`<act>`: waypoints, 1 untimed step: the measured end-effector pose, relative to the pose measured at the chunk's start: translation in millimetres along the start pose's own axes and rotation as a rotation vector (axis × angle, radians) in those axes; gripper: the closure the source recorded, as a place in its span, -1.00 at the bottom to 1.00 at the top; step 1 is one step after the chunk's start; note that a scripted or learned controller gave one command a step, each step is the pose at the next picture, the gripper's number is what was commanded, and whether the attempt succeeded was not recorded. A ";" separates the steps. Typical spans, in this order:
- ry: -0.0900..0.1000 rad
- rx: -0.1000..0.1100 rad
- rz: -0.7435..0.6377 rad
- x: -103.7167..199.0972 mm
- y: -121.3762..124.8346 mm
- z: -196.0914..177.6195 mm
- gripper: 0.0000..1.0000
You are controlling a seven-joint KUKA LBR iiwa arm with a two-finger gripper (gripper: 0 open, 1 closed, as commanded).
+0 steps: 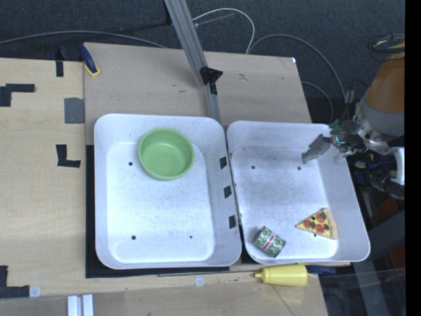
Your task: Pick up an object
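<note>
Two shallow white bins sit side by side on the bench. The left bin holds a green bowl, upright, in its upper middle part. The right bin holds a pizza slice near its lower right corner and a small green-and-white can lying on its side near the lower edge, left of the slice and apart from it. A yellow bottle lies on the bench just outside the right bin's lower rim, below the can. The arm enters from the right, its orange band showing above the grey wrist. The gripper hangs over the upper right part of the right bin, well apart from the slice and the can, with nothing visible in it. Jaw state: cannot tell, the tip reads as one dark grey shape. A grey pole runs slantwise down to the bins' upper edge. Cables loop over the dark floor behind the bench.
</note>
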State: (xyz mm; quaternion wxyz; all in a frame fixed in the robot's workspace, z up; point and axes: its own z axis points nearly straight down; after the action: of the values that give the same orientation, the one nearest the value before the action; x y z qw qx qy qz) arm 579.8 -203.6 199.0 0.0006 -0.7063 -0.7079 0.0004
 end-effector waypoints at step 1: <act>0.000 0.000 0.000 0.0 0.0 0.0 -1.00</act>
State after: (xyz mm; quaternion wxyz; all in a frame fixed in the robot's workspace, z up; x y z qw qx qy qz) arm 579.8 -203.6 199.0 0.0006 -0.7062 -0.7080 0.0005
